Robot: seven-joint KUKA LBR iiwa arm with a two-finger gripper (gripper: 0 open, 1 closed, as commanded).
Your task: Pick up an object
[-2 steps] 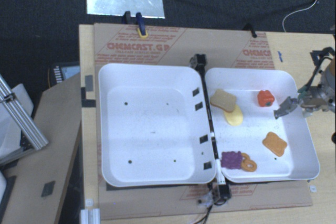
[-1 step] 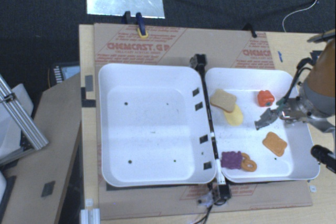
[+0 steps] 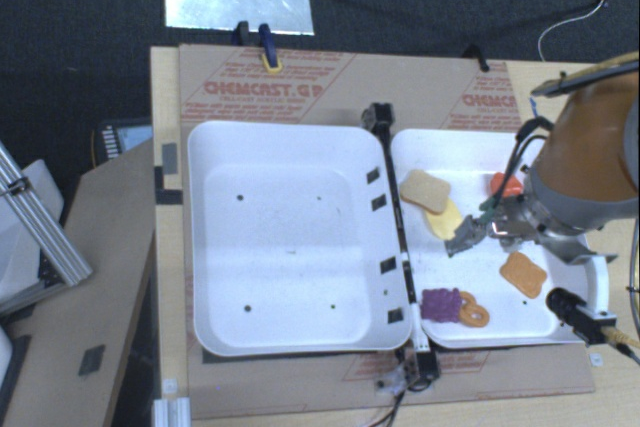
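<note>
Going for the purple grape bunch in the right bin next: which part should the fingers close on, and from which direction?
My pick is straight down from above onto the lumpy middle of the purple grape bunch, which lies flat on the right bin's floor. Close across its short, near-to-far width. The orange pretzel touches its right end and the bin's divider wall stands close on its left, so those sides look crowded.

Toast slice [image 3: 426, 190], grape bunch [image 3: 443, 304] and pretzel [image 3: 473, 317] in right bin [image 3: 440, 147], beside left bin [image 3: 285, 235].
</note>
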